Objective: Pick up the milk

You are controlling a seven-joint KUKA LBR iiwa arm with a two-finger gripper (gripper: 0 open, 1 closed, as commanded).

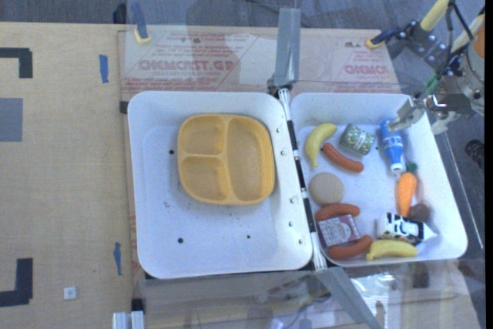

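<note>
In the right bin (451,196), the milk (404,228) lies untouched at the near-right corner, well apart from the gripper (406,114) above the blue bottle (392,146); jaw state indiscernible, pick not begun.

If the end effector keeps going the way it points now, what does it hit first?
Probably the blue bottle: the end effector points down-left from the right bin's far corner, and the bottle lies just beneath its tip. Height above it is unclear. The milk sits well off that line.

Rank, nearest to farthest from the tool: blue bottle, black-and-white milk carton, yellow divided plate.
Tool at right bin's far edge.
1. Blue plastic bottle, just below the tool.
2. Black-and-white milk carton, right bin's near corner.
3. Yellow three-section plate, left bin.
</note>
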